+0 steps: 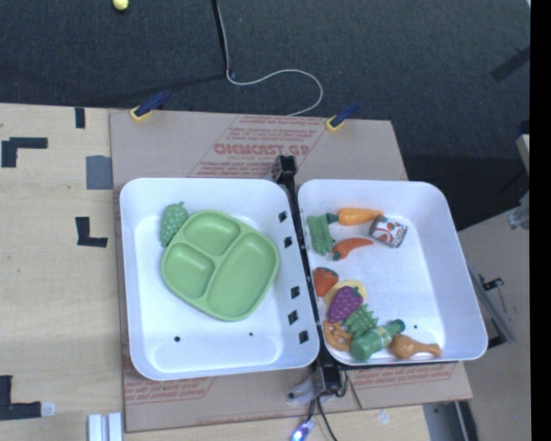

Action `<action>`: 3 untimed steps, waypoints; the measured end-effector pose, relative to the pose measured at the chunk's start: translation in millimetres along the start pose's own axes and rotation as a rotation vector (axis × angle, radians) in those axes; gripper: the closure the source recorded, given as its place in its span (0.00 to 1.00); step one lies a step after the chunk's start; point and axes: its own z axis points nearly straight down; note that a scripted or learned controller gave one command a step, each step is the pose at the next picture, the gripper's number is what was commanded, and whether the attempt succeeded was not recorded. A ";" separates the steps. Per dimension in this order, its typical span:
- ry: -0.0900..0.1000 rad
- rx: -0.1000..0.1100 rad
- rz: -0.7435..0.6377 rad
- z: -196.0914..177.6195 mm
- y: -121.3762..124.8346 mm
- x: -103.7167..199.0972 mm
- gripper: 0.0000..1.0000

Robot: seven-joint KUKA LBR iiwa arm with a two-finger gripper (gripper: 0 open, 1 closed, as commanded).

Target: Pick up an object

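On a pale wooden table (pixel 52 284), seen from above at a slant, two shallow white bins are set side by side upon a sheet of brown cardboard (pixel 258 142) printed with red lettering; the cardboard is held at its far edge by two clamps with yellow and blue parts, one at the left (pixel 151 104) and one at the right (pixel 343 114). Black tape marks (pixel 86 231) are scattered over the table's left part; beyond the table, a dark blue-grey carpeted floor (pixel 387 52) is seen, crossed by a thin white cable (pixel 258 77), with a small yellow ball (pixel 121 4) near the top edge.

The left bin (pixel 146 344) is occupied by a green divided plate (pixel 220 264) with three compartments, and a green bunch of toy grapes (pixel 173 222) is lying just beside the plate's upper left rim, touching it.

The right bin (pixel 439 284) is strewn with toy food, the things to be picked up: an orange carrot (pixel 358 215) and a small red-and-white can (pixel 387 232) near the far wall; green pods (pixel 319 232) and an orange pepper (pixel 351 248) just beside them; lower down, a red-orange tomato-like piece (pixel 325 280), a purple bunch of grapes (pixel 343 304) on a yellow piece, a green cluster (pixel 366 332) and a tan, pear-like piece (pixel 413 349) near the front wall.

Between the bins, black fittings (pixel 295 258) are lined along the shared edge; the state of the pincer cannot be told.
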 end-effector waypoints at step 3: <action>-0.001 -0.002 -0.001 11.4 0.2 0.0 1.00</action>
